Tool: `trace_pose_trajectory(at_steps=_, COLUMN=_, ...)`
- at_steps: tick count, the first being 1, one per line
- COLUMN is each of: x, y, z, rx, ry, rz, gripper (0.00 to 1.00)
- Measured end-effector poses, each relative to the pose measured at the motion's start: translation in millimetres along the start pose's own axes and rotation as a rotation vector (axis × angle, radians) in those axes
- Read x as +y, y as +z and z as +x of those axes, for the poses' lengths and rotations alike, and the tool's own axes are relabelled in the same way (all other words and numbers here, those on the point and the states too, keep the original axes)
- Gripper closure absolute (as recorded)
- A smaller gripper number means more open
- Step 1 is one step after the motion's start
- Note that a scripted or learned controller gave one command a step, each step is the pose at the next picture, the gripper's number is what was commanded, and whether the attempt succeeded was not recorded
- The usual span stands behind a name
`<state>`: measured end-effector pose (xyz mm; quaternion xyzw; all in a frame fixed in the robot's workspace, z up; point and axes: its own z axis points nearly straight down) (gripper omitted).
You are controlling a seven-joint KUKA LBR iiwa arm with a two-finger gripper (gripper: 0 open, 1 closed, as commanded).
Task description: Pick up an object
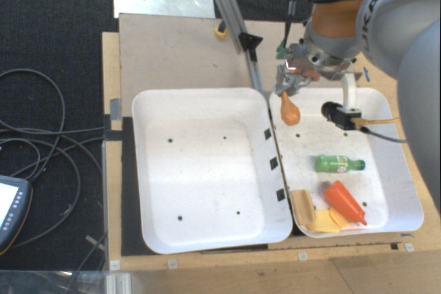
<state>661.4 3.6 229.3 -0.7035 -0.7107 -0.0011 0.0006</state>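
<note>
Pincer (285, 89) grips orange drumstick (290, 111) above right bin (403, 179).

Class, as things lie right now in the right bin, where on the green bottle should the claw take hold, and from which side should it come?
Grip the green bottle across its wide body, near the left end, coming straight down from above. It lies on its side, long axis left to right, with the narrow neck pointing right. Bare bin floor shows above it; the orange cone lies just below. That is probably room enough for a finger on each side.
</note>
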Motion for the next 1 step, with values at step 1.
trace_pose_trajectory(at_steps=1, x=-7.7, y=-7.8, z=46.4, rx=0.0, ry=0.0, rz=-0.001, gripper=1.0)
